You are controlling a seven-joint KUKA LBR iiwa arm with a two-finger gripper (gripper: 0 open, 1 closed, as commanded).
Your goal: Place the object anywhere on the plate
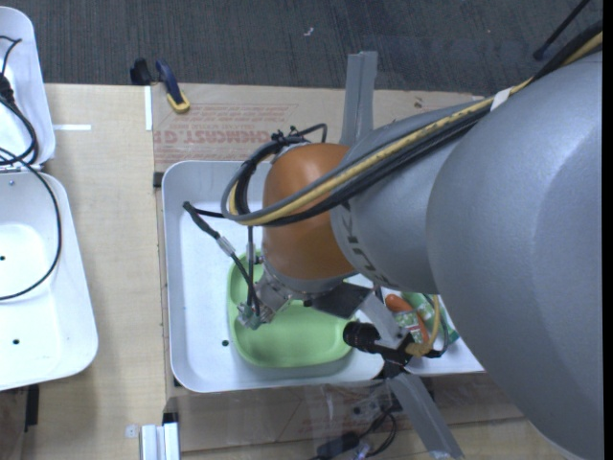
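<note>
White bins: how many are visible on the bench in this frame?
2. One white bin sits mid-frame under the arm, holding the green plate; the other white bin lies at the left edge.

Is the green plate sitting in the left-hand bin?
No, the green plate lies in the right-hand bin, under the arm's wrist.

Green plate (292, 345) lies flat in bin, seemingly bare.

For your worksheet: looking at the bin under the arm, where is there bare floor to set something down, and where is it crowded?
Free: the white bin floor between its left wall and the green plate, and its upper left corner beside the black cable. Crowded: the plate's left edge, where the gripper hangs, and the lower right with the colourful packet.
</note>
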